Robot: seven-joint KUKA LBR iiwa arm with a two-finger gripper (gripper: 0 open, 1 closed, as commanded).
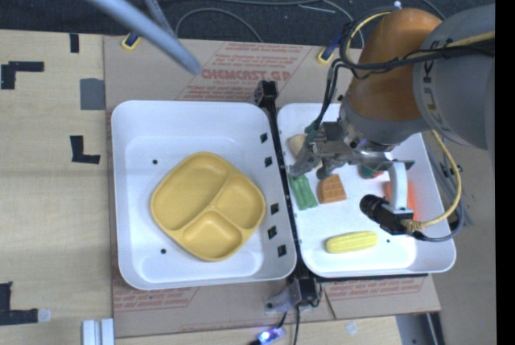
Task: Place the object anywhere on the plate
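Looming closest to the lens, the arm point(410, 70) with its orange band hangs over the right bin point(430, 255), and you can see the tool point(322, 158) down among the items at that bin's left side. Whether the tool is spread or pressed together you cannot tell from here (the wrist body hides most of it), and nothing shows as gripped.

Your candidates all lie in the right bin: a green piece point(303, 193) against the left wall, a brown block point(331, 190) just beside it, a corn cob point(351, 242) nearer the front, and an orange-red piece point(399, 192) to the right, partly behind the black fitting.

Over in the left bin point(129, 174), the yellow divided plate point(208, 205) sits with all three compartments bare. So judge the task as barely begun: the pick is unconfirmed, and the lift, the carry across the divider and the release onto the plate all remain.
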